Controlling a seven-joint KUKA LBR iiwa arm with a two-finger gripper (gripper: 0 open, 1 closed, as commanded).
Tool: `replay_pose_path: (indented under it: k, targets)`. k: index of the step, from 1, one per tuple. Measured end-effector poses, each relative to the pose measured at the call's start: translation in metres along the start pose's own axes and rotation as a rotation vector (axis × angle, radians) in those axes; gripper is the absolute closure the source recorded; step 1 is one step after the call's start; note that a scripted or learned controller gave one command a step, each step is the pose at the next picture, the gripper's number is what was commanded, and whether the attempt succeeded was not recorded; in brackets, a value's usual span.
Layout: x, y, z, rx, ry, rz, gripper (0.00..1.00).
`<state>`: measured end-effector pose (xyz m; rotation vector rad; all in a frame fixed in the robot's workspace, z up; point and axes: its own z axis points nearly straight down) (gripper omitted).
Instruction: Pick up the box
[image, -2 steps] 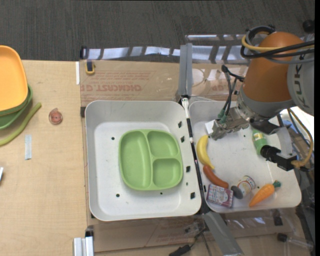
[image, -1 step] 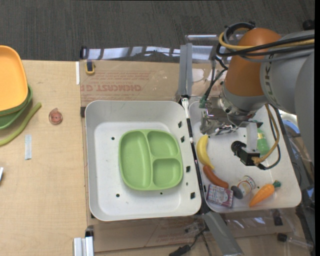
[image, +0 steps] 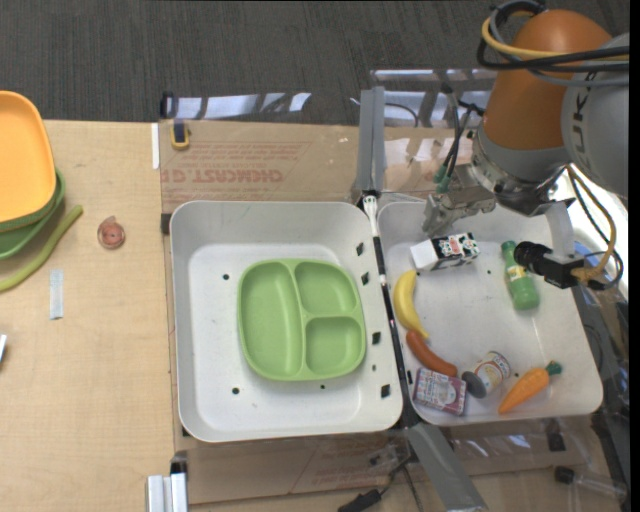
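The box (image: 446, 250) is small, black and white, and lies in the right bin (image: 575, 330) near its far left corner. My gripper (image: 457, 207) hangs just above and behind the box, at the bin's far edge. I see a slim gap between the two, and the box looks to be resting on the bin floor. The grey arm with its orange band (image: 545, 60) rises behind the gripper toward the upper right.
The right bin also holds a banana (image: 405, 303), a green bottle (image: 521, 284), a red sausage-like piece (image: 432, 353), a pink packet (image: 440, 392), a small can (image: 488, 371) and a carrot (image: 524, 388). A green divided plate (image: 302, 319) lies in the left bin (image: 200, 300).
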<state>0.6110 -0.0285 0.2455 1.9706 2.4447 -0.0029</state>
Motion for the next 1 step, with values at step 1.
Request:
replay_pose_path:
  k: [1]
  targets:
    - [0.0272, 0.0443, 0.0546, 0.002, 0.000, 0.230, 1.00]
